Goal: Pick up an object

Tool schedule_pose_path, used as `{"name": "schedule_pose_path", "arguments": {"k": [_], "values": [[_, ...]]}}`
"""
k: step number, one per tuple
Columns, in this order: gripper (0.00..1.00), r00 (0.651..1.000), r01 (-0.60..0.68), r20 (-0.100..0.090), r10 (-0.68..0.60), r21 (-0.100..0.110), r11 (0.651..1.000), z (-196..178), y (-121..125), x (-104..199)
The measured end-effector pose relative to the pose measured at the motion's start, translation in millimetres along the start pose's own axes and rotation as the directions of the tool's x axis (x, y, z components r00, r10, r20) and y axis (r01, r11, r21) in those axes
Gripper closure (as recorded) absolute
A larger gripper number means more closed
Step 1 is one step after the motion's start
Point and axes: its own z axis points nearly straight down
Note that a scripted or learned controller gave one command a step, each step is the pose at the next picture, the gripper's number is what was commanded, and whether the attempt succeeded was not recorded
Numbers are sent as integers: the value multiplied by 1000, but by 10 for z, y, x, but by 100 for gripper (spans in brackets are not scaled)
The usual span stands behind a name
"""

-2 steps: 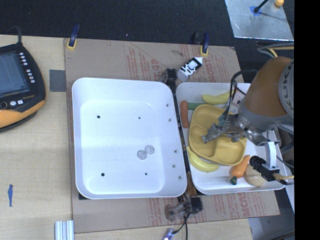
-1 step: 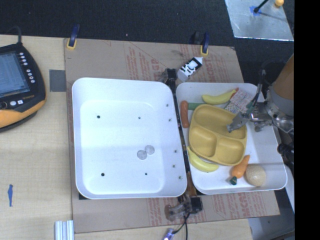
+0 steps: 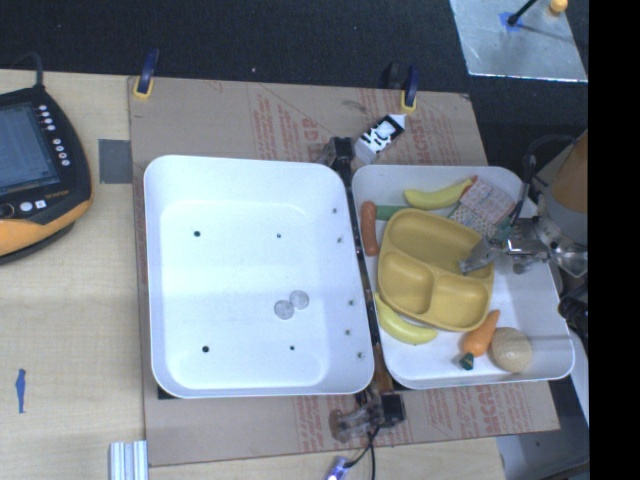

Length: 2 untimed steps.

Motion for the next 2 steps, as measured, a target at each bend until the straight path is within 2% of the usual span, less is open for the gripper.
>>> {"name": "schedule_pose_path", "arguments": {"k": [1, 2], "values": [[0, 1000, 0, 0, 0, -3, 1000, 236, -205, 329], [100, 1000, -2, 9, 2, -2, 1000, 134, -215, 279]]}}
